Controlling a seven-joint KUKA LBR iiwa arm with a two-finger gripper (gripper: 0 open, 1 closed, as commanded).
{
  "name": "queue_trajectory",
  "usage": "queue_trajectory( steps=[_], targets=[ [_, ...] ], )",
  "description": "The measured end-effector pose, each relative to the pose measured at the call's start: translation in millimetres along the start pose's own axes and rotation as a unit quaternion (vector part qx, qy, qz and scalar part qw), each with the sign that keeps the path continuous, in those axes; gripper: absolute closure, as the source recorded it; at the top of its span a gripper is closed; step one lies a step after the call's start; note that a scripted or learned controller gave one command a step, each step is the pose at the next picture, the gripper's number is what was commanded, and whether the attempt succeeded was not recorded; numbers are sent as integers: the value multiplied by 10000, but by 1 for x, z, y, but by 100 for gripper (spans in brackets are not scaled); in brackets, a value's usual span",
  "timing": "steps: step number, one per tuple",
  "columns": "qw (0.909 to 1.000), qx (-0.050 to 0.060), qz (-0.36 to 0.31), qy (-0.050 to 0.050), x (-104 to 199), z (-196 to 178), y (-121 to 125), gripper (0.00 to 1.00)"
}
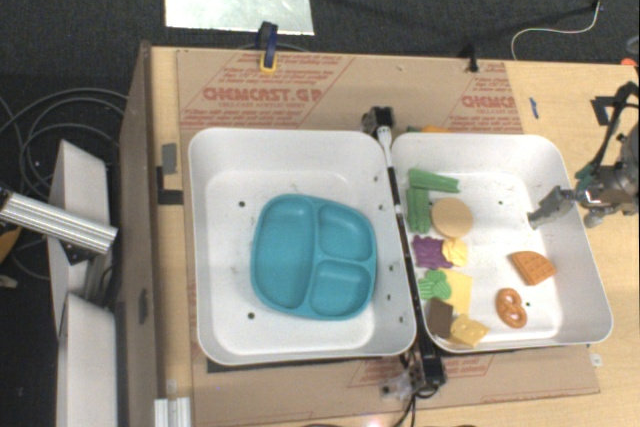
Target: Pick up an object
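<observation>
The gripper hangs over the far-right rim of the right bin, at the end of the arm coming in from the right. Whether it is open or closed cannot be told at this size and slant; nothing is seen in its grasp.

The nearest candidates lie below and slightly left of it: an orange waffle-like piece and, further down, a brown pretzel. Both look flat and thin, so a descent could likely close above them or push them along the bin floor. The gripper also sits close to the bin wall, and a drop from here risks striking the rim.

Well to its left, a crowded column hugs the divider: green pieces, a tan round disc, a purple piece and yellow pieces. They touch or overlap, so a grasp there may catch two or slip.

Further left, the left bin holds a teal divided plate, wide and probably hard to pinch.
</observation>
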State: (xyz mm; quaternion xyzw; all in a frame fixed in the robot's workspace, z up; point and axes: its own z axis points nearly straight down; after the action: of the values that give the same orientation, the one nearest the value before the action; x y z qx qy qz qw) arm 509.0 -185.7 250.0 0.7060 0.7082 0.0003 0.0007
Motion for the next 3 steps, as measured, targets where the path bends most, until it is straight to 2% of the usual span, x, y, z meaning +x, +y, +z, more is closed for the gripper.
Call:
queue_trajectory(
  steps=[1,2,3],
  targets=[
    [10000,33,2,22,34,115,-24,0],
    [10000,-16,9,15,-22,164,-20,0],
    [10000,-84,-34,-31,-20,34,77,0]
  ],
)
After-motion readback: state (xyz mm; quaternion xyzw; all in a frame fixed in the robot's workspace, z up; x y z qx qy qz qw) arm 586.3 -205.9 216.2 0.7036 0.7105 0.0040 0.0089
